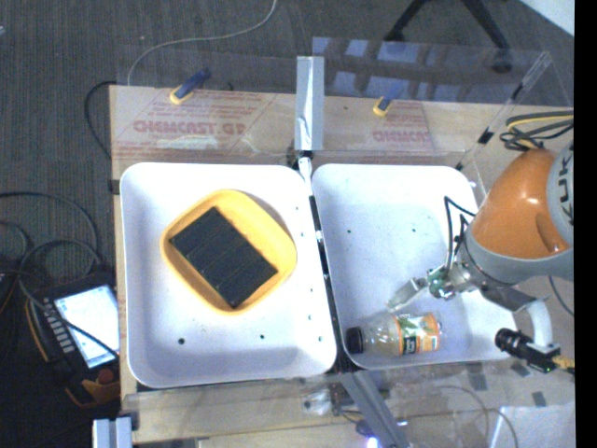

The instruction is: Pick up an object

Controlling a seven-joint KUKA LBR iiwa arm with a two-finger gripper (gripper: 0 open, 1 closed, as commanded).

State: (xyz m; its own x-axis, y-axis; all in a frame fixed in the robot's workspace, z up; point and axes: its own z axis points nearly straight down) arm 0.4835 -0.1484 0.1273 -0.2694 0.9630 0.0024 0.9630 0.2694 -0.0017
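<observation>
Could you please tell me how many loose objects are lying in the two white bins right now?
2. A yellow oval dish with a dark ribbed square insert lies in the left bin; a clear plastic bottle with an orange label lies in the right bin. The arm could hide more.

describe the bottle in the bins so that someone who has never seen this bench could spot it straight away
Of the two white bins side by side, look in the right bin, the one the grey and orange arm hangs over. Along its near wall a bottle lies on its side, just below the gripper. It is clear plastic with a dark cap and an orange label, whereas the left bin holds a yellow dish.
</observation>
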